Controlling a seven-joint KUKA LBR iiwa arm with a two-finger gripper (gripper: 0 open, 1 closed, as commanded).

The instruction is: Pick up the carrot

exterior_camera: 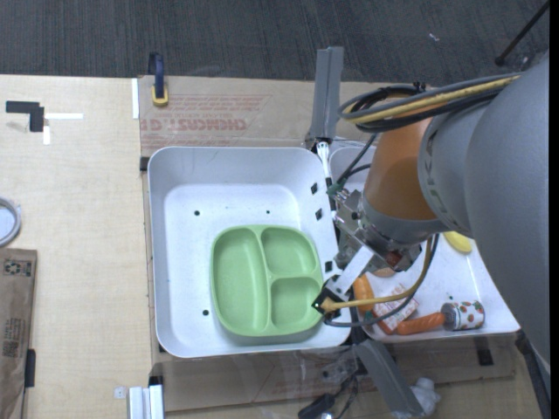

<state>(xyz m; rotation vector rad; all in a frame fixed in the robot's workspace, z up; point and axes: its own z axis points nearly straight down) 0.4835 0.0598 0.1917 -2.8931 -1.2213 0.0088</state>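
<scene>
One carrot point(417, 324) is seen in the right bin point(486, 297), lying flat near the front wall, orange, tapered and smooth-skinned. Just beside its right end lies a small cylindrical can point(465, 314) with a printed label; the two appear to be touching or nearly so. A second orange piece point(363, 290) lies near the left wall, partly covered by a yellow cable point(377, 299). A yellow rounded item point(459, 243) rests further back.

The end effector point(384, 256) is located above the left part of this bin, behind the carrot. Its state cannot be told, since the wrist and cabling hide it.

Probable faults: the carrot's round, slick surface is judged likely to roll or slip out of a pinch applied off-centre. A descent close to the can may strike it or trap it with the carrot. The nearby front wall leaves little clearance.

The left bin point(175, 234), of matte white plastic, holds a green compartmented plate point(266, 279) of smooth moulded plastic. Both bins rest on a pale wooden tabletop point(70, 199).
</scene>
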